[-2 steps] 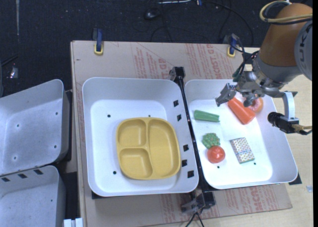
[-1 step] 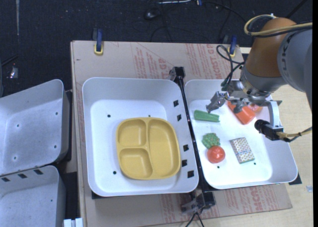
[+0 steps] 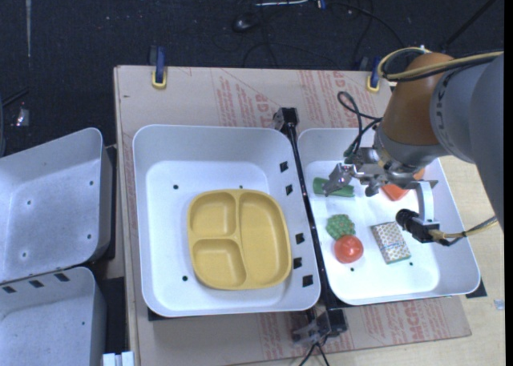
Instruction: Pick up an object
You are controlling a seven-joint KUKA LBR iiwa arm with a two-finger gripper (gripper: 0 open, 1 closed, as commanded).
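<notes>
The right bin (image 3: 457,276) is being reached into by the arm, and its claw (image 3: 361,174) is being held low at the bin's far left part. Just to the claw's left, a green piece (image 3: 333,187) is lying, its long axis running left-right. How far the claw is open cannot be told.

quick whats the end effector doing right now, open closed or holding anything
End effector: low in the right bin, right at a green object; open or shut cannot be told.
</notes>
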